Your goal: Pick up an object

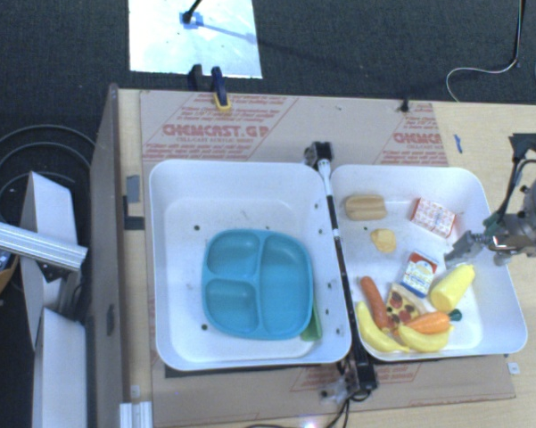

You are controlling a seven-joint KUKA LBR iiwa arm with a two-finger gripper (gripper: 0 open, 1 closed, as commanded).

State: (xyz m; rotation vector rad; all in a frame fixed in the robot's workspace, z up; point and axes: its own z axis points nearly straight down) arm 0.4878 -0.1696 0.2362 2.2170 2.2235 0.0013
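Above a cardboard-covered bench (250,119), two shallow white plastic bins are sitting side by side.
Left bin (174,239) is holding a blue divided plastic tray (257,283); right bin (482,194) is holding toy food, a yellow plastic corn cob (452,287) lying just beside the grey gripper (473,243), whose grip state I cannot tell.

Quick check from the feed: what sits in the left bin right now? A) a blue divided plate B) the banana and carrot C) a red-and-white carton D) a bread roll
A: the blue divided plate lies in the left bin, while the banana and carrot lie in the right bin.
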